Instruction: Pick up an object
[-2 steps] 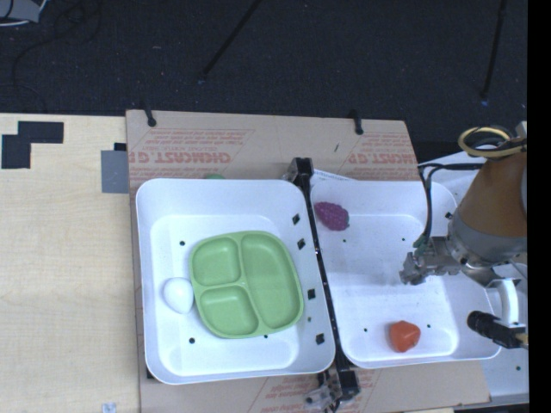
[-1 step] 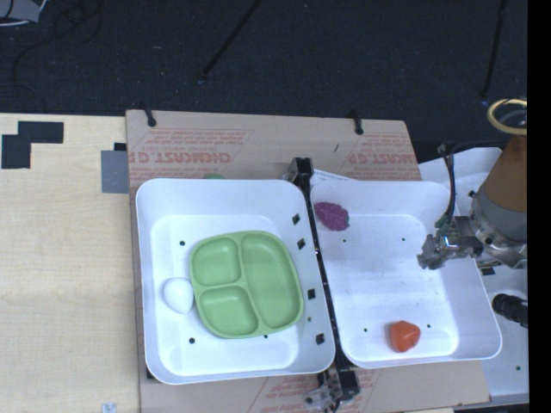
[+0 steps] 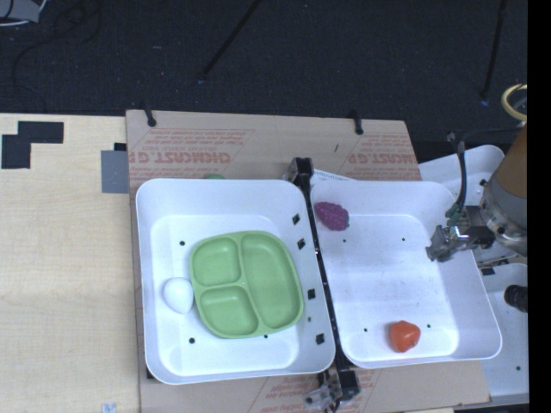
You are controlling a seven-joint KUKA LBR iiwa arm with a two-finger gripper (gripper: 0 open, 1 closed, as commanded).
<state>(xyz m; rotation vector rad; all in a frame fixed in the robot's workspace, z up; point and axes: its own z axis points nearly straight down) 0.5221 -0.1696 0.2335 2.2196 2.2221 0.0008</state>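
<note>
Gripper over right bin's right edge; both candidate objects lie to its left.

Gripper [image 3: 441, 246] hovers by the right wall of the right bin [image 3: 379, 355]; finger state cannot be told, nothing seen held. Orange object [image 3: 403, 335] sits near-left of it, by the near wall; purple object [image 3: 332, 215] lies far-left, in the far corner. Orange looks the closer target. Arm enters from the right, wrist low. Left bin holds green tray [image 3: 245, 282] and white ball [image 3: 178, 294].

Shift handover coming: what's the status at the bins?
Tool at right bin's right edge, nothing seen held. Orange object and purple object loose in right bin. Path unobstructed.
</note>
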